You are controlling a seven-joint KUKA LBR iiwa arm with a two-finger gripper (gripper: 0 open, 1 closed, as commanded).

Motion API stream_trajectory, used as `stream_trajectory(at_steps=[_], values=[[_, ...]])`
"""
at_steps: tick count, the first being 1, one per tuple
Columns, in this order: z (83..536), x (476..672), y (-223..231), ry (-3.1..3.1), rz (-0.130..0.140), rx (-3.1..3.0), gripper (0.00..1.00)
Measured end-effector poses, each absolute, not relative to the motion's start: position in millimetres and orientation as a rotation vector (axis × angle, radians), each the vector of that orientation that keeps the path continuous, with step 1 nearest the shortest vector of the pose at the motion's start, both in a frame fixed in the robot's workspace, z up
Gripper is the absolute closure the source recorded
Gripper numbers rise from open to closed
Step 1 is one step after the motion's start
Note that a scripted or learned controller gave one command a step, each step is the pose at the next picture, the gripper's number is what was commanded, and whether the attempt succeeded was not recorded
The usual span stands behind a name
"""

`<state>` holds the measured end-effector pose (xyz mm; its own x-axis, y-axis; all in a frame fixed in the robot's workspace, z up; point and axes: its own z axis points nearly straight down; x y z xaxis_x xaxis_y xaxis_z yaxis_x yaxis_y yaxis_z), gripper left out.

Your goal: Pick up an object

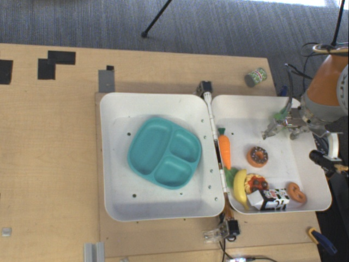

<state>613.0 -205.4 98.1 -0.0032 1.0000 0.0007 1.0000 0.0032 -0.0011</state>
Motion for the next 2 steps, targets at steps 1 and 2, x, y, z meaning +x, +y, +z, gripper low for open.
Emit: stream_trajectory(at_steps=[1,2], values=[[86,669.6,-202,-2.222,-0.004,-2.208,0.0],[99,671.8,-204,-2.238,-0.006,-2.213,1.0]])
